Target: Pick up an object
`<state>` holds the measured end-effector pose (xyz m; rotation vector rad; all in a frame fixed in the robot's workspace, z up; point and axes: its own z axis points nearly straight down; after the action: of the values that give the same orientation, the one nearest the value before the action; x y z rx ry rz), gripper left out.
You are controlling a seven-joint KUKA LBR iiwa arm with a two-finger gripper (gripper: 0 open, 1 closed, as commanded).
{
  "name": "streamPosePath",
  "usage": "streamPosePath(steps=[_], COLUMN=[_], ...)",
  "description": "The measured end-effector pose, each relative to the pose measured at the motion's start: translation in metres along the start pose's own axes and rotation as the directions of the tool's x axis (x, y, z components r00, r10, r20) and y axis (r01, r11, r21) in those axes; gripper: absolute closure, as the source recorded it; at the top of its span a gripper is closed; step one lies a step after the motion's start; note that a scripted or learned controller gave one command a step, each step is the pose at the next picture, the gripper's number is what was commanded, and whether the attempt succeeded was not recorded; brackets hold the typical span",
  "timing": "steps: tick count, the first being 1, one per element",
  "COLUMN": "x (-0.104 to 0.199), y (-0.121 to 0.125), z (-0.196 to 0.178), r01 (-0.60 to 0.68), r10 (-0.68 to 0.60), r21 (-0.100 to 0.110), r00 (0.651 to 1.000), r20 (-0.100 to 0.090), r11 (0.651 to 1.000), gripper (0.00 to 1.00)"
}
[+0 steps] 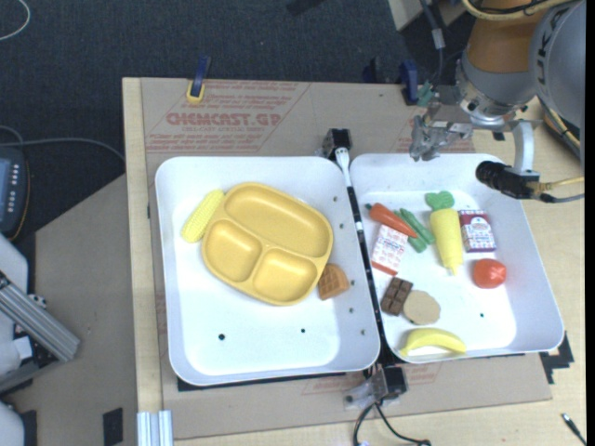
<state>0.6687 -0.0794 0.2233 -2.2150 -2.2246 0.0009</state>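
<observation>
Nearest in the right bin (544, 291) lie one banana (433, 342), one cookie (421, 308), one chocolate piece (396, 295), one tomato (488, 272), one carrot (391, 220). The left bin (177, 277) bears one yellow divided plate (266, 242) and one corn cob (202, 216). Farthest, the gripper (429, 145) hovers above the right bin's far rim, grasping nothing.

Even, bright overhead light — the white bins (186, 249) nearly wash out with only soft, short shadows beneath the yellow tray (270, 240) — while the dark floor (93, 26) looks grainy and slightly soft.
</observation>
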Motion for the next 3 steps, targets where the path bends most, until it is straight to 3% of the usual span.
streamPosePath(steps=[1, 2, 3], x=[0.059, 0.111, 0.133], y=[0.0, -0.011, -0.003], z=[-0.01, 0.006, 0.006], r01=[0.002, 0.001, -0.001], r10=[-0.002, -0.001, 0.001], r21=[-0.004, 0.002, -0.004], r00=[1.0, 1.0, 1.0], r20=[0.0, -0.001, 0.001], r11=[1.0, 1.0, 1.0], gripper=[1.0, 1.0, 1.0])
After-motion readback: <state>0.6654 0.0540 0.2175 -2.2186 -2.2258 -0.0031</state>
